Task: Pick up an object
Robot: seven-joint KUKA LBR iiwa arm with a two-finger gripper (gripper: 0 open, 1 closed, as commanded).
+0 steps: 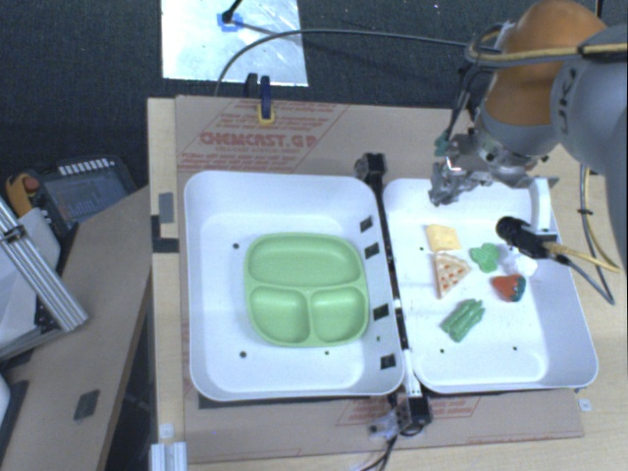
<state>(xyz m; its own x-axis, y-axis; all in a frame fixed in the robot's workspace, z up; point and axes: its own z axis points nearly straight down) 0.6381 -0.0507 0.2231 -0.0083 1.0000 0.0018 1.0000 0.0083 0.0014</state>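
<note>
While the pincer [444,190] is hovering over the right bin [559,356], it is sitting just behind the cheese slice [443,236]. Whether it is clenched or released, I cannot tell.

five small food toys [454,273] lie clustered in the right bin [564,361].

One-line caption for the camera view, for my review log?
Hand hovers above the right bin near the cheese wedge; green tray sits in the left bin.
</note>
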